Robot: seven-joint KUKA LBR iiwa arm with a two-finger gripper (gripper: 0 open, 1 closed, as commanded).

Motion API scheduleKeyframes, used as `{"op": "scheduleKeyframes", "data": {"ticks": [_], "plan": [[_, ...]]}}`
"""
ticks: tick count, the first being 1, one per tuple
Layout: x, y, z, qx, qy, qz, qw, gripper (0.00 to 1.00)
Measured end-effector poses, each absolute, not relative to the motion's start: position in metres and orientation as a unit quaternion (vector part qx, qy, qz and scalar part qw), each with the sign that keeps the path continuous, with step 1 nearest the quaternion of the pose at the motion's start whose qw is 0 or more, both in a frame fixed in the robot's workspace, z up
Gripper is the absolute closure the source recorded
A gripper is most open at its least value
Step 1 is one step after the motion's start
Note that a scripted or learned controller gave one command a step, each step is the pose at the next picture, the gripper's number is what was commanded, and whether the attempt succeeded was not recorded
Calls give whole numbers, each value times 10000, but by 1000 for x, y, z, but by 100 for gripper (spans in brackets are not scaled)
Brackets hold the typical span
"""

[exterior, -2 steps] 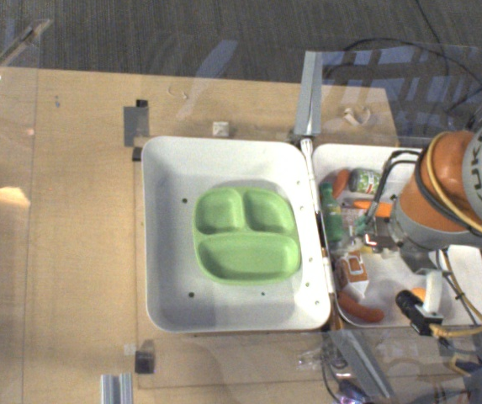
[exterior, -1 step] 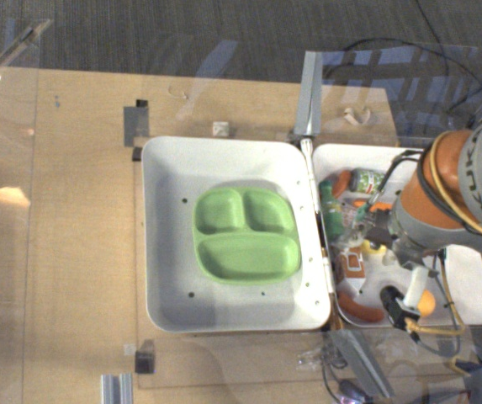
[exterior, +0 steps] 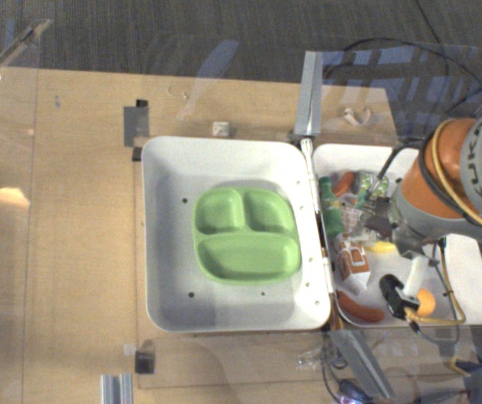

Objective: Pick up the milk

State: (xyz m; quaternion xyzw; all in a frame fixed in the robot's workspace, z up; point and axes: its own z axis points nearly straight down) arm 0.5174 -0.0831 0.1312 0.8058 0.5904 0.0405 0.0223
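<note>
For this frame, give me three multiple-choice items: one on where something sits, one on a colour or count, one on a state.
1. Where does the green divided tray lie?
A. in the left bin
B. in the right bin
C. on the bench outside the bins

2. How many compartments does the tray have?
A. two
B. three
C. five

3. Where is the arm now?
A. over the left bin
B. over the right bin
C. pulled back off the bench

Answers: 1 A, the tray rests on the floor of the left bin. 2 B, two small sections sit above one long one. 3 B, its grey and orange body hangs over the right bin, above the pile of items.
</note>
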Motion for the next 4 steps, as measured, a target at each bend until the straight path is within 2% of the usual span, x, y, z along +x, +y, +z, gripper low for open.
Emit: {"op": "scheduleKeyframes", "data": {"ticks": [1, 2, 3, 4], "plan": [[494, -111, 246, 6203, 7844, 20, 35, 100], [494, -111, 246, 6203, 7844, 19, 33, 0], [488, -94, 169, 5943, 8042, 11, 15, 0], [541, -104, 123, 6701, 7420, 122, 170, 0]]}}
